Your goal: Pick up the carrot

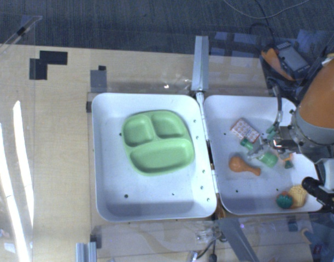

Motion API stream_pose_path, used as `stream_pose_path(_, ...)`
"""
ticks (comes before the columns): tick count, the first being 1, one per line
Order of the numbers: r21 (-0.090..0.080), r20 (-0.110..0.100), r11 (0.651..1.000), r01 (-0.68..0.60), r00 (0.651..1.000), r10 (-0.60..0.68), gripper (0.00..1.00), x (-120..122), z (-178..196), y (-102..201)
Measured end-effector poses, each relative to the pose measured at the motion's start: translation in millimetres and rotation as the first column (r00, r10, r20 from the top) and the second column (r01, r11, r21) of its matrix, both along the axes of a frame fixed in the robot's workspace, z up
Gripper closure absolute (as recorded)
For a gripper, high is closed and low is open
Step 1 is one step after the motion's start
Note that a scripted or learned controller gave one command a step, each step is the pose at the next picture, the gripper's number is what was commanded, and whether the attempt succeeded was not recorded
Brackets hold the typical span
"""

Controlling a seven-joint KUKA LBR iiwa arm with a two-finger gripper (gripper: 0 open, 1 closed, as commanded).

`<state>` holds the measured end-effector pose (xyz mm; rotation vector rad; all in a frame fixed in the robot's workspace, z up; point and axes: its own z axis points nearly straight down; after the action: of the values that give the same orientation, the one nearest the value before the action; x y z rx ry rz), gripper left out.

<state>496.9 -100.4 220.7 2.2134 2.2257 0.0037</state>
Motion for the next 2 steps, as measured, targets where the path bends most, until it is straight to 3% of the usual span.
stream_pose_path(1,-0.003,0.002,0.909,-0.417,0.909,0.417,0.0,11.6,-127.5,0.9)
stream_pose_path(2,-0.004,0.007,0.908,-0.418,0.908,0.418,1.0,13.6,-116.1,1.8)
